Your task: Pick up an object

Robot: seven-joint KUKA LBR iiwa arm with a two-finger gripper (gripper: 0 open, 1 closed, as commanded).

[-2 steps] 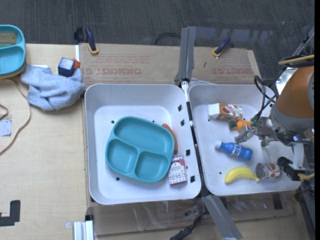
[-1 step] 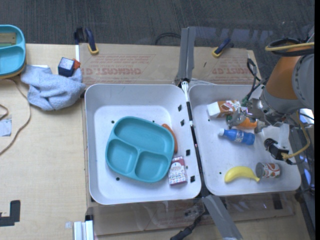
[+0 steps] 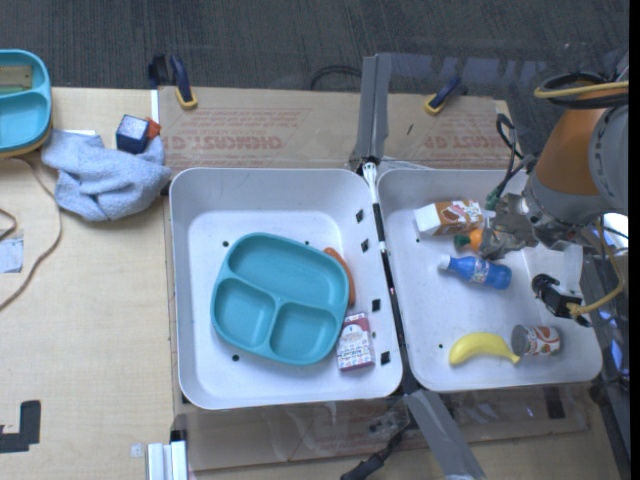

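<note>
The arm (image 3: 575, 153) leans in from the right over the right bin (image 3: 420, 368), and its gripper (image 3: 497, 236) sits low at the far-right part of that bin, right among the clutter there. It hangs just above the blue bottle (image 3: 478, 271) and beside a small white-and-red carton (image 3: 448, 217), with something orange and green tucked under the wrist. From where I stand I cannot tell how the tool is set; that end of it is a dark tangle against the objects.

Nothing looks lifted. The bottle lies flat on the bin floor, the carton lies beside it, the banana (image 3: 482, 348) rests near the front edge and a small can (image 3: 540, 340) lies just right of it, all untouched as far as I can see. In the left bin (image 3: 190, 268) a teal tray (image 3: 280, 296) lies with a small box (image 3: 355, 343) at its near-right corner.

So I'd judge the pick barely under way: the arm is down at a target, probably the bottle or the carton, but grasping and raising are both left to do.
</note>
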